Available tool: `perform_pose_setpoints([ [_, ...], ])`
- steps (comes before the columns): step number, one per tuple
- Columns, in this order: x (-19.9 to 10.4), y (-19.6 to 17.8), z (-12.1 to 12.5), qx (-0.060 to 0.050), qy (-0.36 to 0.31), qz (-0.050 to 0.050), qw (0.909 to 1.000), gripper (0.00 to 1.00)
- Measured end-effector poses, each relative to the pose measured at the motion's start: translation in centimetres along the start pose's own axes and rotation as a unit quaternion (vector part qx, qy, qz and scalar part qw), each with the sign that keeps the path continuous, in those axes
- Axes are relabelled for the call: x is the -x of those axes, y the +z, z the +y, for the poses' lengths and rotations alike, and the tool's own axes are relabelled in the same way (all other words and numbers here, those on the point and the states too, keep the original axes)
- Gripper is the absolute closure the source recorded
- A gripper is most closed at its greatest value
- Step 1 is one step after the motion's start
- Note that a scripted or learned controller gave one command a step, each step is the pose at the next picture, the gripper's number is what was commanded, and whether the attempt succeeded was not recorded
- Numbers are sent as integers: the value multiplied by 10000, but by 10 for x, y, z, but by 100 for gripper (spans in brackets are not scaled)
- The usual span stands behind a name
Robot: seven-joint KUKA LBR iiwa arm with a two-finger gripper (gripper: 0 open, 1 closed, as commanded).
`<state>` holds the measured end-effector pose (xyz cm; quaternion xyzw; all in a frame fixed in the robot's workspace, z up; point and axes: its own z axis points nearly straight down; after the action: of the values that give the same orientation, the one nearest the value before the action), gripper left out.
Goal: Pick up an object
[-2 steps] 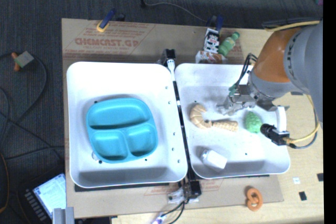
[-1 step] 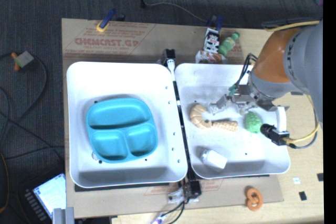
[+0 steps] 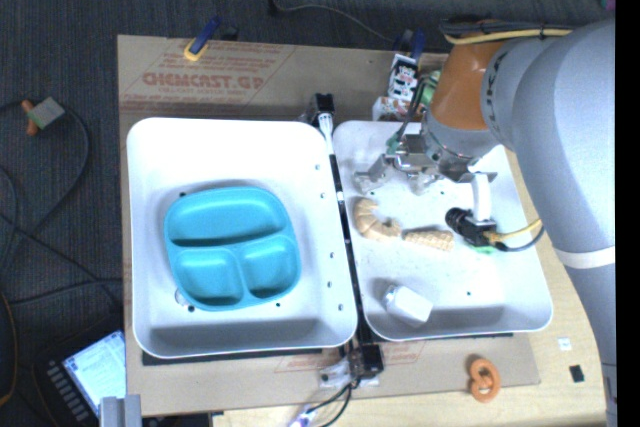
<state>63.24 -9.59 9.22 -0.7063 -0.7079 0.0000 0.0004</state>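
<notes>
My gripper hangs over the far part of the right bin, its fingers spread apart with nothing between them. Just in front of it lies a tan, croissant-shaped piece, and beside that, to the right, a tan ridged cone lies on its side. A small white cylinder rests near the bin's front edge. The gripper is above these things and touches none of them.
The left bin holds a blue divided tray. An orange ring lies on the bench in front of the right bin. The grey arm covers the bench's right side. Clips and cables sit behind the bins.
</notes>
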Motion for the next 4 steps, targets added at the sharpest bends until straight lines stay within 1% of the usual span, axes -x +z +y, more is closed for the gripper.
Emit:
perform_pose_setpoints([
  [1, 1, -10, 0, 4, -1, -9, 10000, 100],
  [2, -40, -93, -88, 1, 4, -1, 10000, 100],
  [3, -19, -133, -149, -4, 16, -5, 10000, 100],
  [4, -59, -130, -148, -2, 3, -1, 10000, 100],
])
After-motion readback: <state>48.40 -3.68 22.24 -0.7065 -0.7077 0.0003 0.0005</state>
